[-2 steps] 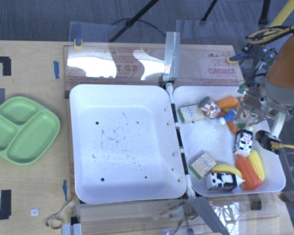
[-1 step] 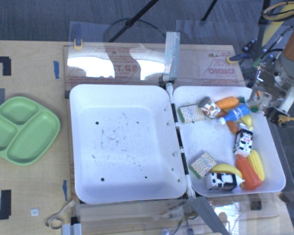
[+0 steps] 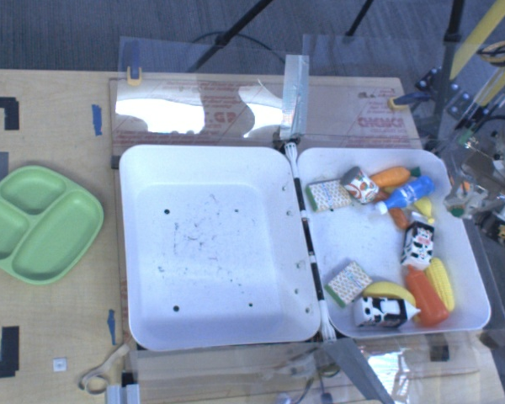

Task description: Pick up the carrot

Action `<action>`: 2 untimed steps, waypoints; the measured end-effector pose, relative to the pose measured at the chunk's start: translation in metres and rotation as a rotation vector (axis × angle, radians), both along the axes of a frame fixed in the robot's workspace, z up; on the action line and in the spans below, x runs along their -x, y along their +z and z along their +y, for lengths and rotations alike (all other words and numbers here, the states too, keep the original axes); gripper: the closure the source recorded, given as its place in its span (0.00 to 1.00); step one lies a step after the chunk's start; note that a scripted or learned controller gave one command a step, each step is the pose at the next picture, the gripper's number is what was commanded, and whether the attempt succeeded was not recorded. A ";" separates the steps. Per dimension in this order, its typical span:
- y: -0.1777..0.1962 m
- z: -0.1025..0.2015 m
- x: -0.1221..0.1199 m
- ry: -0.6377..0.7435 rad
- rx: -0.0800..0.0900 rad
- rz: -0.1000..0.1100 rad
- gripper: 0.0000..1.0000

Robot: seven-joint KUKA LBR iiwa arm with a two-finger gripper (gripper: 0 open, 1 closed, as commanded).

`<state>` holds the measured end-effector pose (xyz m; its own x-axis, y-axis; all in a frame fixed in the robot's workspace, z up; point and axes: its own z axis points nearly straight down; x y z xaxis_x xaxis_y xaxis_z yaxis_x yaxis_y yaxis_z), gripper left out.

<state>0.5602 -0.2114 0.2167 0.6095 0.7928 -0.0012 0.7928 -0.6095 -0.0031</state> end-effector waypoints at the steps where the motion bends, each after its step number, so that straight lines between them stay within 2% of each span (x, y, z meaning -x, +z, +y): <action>1: -0.014 -0.005 -0.037 -0.179 0.002 -0.002 1.00; 2: -0.053 -0.007 -0.066 -0.242 0.002 -0.002 1.00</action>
